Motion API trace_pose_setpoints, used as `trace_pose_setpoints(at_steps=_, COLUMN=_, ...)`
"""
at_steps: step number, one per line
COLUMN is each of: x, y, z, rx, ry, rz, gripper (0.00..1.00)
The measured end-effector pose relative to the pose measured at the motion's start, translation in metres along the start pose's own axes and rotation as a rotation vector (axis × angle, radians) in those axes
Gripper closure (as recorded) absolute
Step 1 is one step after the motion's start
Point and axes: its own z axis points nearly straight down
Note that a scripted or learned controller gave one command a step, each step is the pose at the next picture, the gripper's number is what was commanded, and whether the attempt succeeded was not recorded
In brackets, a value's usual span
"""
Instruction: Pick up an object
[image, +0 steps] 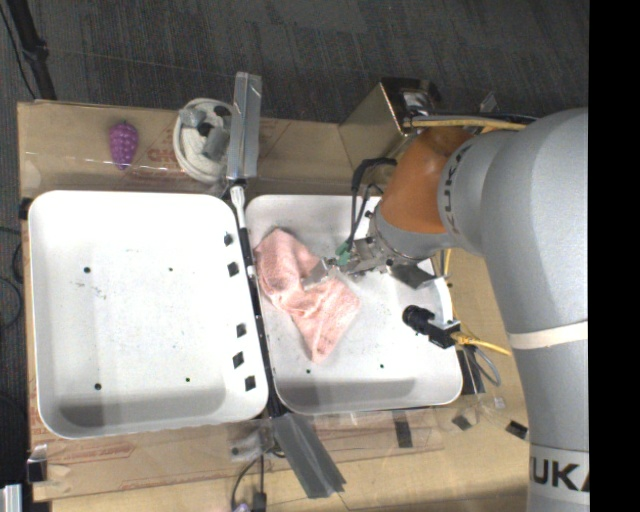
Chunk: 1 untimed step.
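So the thing to grab here is a pink cloth (305, 290), soft and crumpled, bunched into a lumpy heap with folds all over and one end trailing toward the front of the bin. It's lying in the right bin (420, 385), up against that bin's left wall. Both bins are shallow white trays with rounded corners and a smooth plastic look; the left bin (130, 300) has a few small dark dots on its floor.

They sit on a tan, cardboard-looking bench top (300, 135), and the floor (200, 45) behind it is dark grey, like carpet. On the bench behind the left bin there's a small purple knobbly object (123, 143) and a white coil (203, 138) of something, maybe cord. A grey metal bar (243, 125) runs up from between the bins.

The arm (520, 230) is big, smooth and grey, with an orange section near the wrist. The gripper (338, 262) is down at the cloth's upper right edge, right on the fabric. It's too small and cluttered there to make out how the gripper is set or whether it has any cloth.
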Motion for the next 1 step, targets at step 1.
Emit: trace_pose_setpoints(at_steps=1, x=0.0000, y=0.0000, z=0.0000, rx=0.000, ry=0.000, rz=0.000, gripper=0.00)
